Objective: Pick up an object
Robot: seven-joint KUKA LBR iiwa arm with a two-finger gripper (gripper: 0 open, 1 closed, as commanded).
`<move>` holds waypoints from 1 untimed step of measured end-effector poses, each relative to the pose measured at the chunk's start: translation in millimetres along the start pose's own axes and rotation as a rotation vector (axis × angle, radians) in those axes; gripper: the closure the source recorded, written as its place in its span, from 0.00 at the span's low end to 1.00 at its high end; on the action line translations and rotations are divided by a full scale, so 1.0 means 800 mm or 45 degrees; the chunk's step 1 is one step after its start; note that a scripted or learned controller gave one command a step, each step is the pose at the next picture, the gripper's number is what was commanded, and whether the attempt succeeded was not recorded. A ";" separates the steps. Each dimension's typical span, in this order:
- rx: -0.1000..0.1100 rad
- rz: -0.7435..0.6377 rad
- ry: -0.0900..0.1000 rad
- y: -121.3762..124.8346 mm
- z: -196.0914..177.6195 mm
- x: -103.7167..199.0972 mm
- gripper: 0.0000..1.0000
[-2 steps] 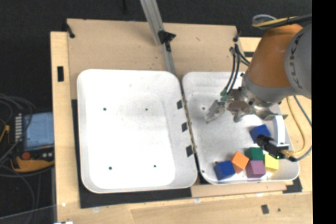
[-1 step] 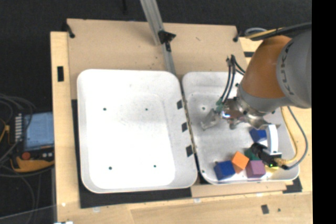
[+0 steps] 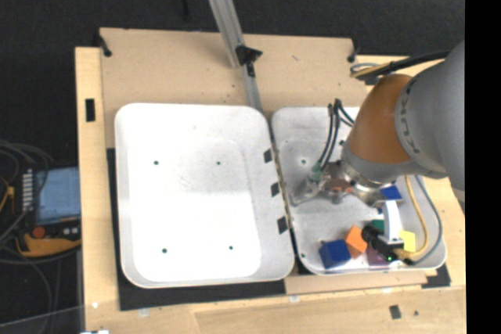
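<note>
1. Overhead, the grey arm (image 3: 391, 129) reached in from the frame's right, above the right bin (image 3: 301, 125).
2. Its gripper (image 3: 307, 188) sat low near that bin's left wall, over bare floor; whether it was open or closed could not be told.
3. A blue block (image 3: 334, 253), an orange block (image 3: 356, 239) and other small pieces crowded the bin's lower right corner, apart from the gripper.
4. Probably any grasp would need a move toward that cluster.

Even overhead light, slightly soft focus.
</note>
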State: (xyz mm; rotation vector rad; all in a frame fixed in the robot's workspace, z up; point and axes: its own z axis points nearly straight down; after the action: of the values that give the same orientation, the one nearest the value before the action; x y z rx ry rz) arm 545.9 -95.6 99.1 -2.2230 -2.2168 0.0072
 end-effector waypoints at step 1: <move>-0.011 0.009 0.005 0.003 -0.017 0.001 1.00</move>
State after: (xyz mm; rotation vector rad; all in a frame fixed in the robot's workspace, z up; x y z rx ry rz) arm 548.4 -94.5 112.8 -2.2332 -2.2116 -0.0070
